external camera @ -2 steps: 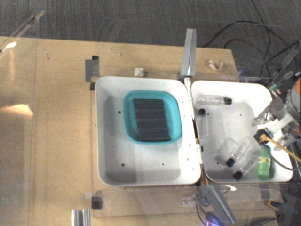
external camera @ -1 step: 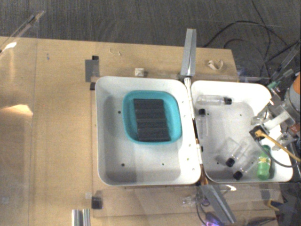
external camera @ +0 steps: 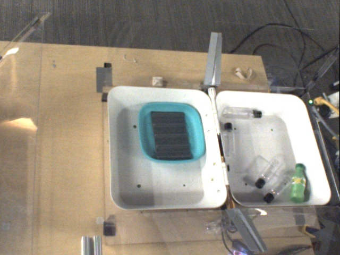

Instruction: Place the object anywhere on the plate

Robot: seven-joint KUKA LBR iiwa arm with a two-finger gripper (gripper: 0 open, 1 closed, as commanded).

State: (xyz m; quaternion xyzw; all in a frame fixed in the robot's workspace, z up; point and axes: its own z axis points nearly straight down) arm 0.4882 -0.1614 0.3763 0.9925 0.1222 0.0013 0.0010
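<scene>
A teal square plate (external camera: 198, 134) with rounded corners lies in the upper middle of the left bin (external camera: 122, 163). A dark grey ribbed rectangular object (external camera: 170, 135) rests flat on the plate and covers most of its centre. Nothing touches it.
The right bin (external camera: 281, 137) holds a clear bottle (external camera: 241, 112) near its far wall and two clear black-capped bottles (external camera: 264, 172) near the front. A green bottle (external camera: 298, 184) lies in its front right corner. Cables trail on the floor at the upper right.
</scene>
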